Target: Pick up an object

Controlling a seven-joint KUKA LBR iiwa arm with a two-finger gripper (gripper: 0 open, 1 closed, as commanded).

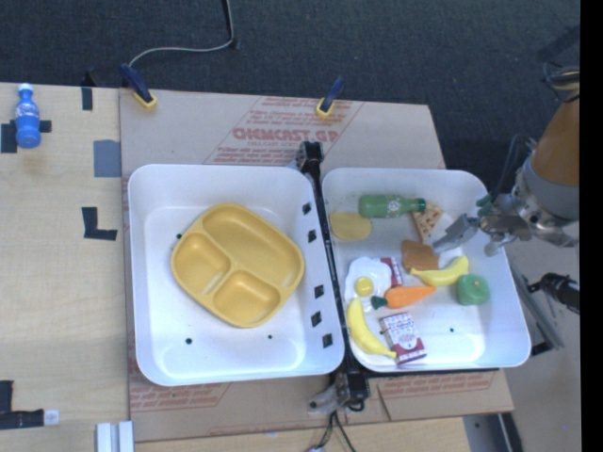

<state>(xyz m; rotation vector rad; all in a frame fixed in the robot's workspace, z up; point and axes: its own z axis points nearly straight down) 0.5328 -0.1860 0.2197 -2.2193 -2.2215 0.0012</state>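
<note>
My gripper (474, 237) hangs over the right edge of the right bin (471, 351), its fingers open with nothing between them. Just below and left of it lie a small yellow banana (445, 271), a green round fruit (472, 290) and a brown piece (417, 253). Further left in the same bin are a carrot (410, 296), a green bottle (390, 205), a cracker (427, 221), a yellow disc (350, 226), a fried egg (365, 282), a larger banana (362, 328) and a red-and-white carton (402, 337).
The left bin (155, 337) holds a yellow compartment plate (237, 264). A black divider clip (310, 155) sits where the bins meet. A small blue bottle (26, 116) stands on the bench at far left. Yellow clamps (139, 88) hold the cardboard at the back.
</note>
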